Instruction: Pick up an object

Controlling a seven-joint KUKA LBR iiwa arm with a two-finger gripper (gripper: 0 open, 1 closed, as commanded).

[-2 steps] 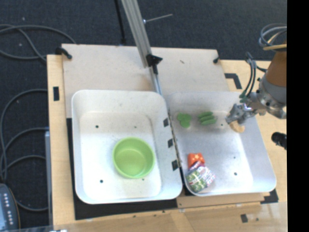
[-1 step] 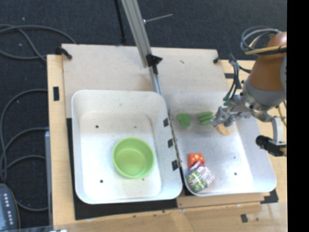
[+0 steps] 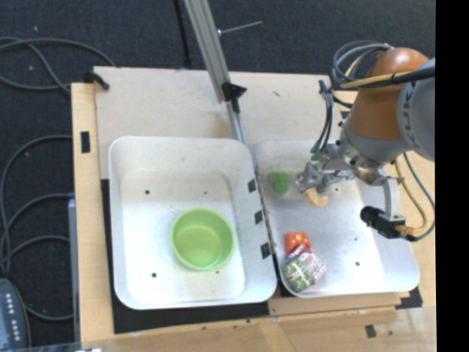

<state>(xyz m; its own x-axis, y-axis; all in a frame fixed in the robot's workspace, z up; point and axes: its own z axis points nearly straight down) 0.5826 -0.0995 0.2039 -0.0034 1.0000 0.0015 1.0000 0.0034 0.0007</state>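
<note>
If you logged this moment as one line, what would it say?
gripper: low in right bin, over tan piece | small green object: beside it | green bowl: left bin

My bench (image 3: 157,97) sits on dark carpet (image 3: 88,13) with loose cables (image 3: 29,53) trailing on the left, and a metal pole (image 3: 209,39) leans over it.
</note>
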